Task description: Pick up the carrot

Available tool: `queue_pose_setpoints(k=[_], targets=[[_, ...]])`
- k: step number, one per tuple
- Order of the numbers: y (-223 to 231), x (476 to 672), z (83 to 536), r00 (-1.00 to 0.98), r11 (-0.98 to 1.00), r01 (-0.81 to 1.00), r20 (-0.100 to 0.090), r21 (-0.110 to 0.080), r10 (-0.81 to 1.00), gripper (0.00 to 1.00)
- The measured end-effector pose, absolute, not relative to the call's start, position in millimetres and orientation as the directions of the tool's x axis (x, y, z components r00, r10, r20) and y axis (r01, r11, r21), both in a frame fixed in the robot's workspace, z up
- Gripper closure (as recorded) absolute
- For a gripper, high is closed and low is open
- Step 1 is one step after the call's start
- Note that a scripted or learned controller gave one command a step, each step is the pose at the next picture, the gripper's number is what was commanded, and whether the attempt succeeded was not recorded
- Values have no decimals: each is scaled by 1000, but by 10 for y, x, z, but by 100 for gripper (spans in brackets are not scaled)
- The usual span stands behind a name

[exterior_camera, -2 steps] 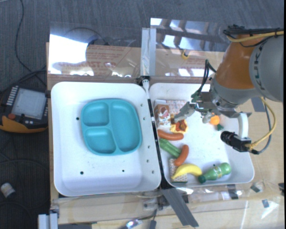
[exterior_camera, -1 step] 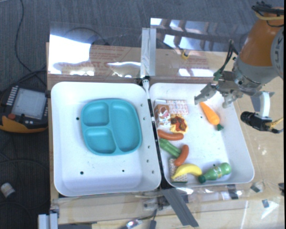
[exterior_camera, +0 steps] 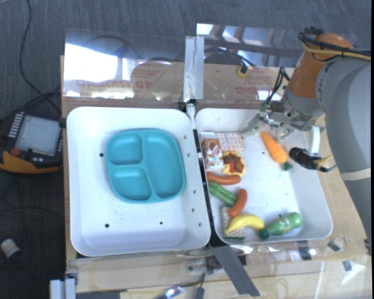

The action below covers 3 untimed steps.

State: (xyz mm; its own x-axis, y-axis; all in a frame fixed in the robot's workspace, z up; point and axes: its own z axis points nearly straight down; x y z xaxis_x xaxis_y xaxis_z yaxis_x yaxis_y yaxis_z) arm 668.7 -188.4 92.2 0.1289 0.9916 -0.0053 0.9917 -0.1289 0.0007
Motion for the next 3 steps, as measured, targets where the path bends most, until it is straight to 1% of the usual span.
queue_pose_setpoints(k=[1,2,3], targets=[[-2080,6479,914,31,-31,999,7,13,999,0],[-2095,6473,997,30,-30,999,0,12,1000,100],[-1857,6420,1261,94,-94,996,0,-1,996,100]])
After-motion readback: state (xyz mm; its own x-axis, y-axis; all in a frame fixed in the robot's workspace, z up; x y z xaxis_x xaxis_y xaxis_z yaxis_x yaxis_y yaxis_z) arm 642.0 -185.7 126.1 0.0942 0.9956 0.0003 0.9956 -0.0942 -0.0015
